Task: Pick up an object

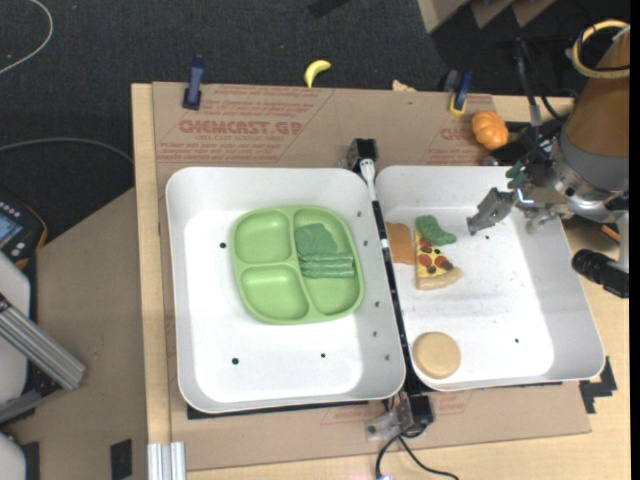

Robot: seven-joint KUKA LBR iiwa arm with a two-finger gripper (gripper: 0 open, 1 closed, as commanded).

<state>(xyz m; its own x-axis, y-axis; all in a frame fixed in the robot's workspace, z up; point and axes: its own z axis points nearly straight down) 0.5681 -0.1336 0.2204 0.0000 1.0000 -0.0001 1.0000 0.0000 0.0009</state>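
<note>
In the right bin [545, 358] lie a toy pizza slice [435, 265], a dark green leafy piece [434, 230] touching its top, a tan flat piece [400, 242] at the left wall, and a round tan bun [437, 354] near the front. My gripper [512, 211] hangs over the bin's back right part, to the right of the green piece and apart from it. It is open, with nothing between its fingers [487, 214].
The left bin [200, 348] holds a green divided plate [262, 288] with a green ridged toy [323, 253] in its right compartment. On the board behind the bins sit an orange ball [489, 128], a yellow banana [317, 70] and two blue clamps [193, 83].
</note>
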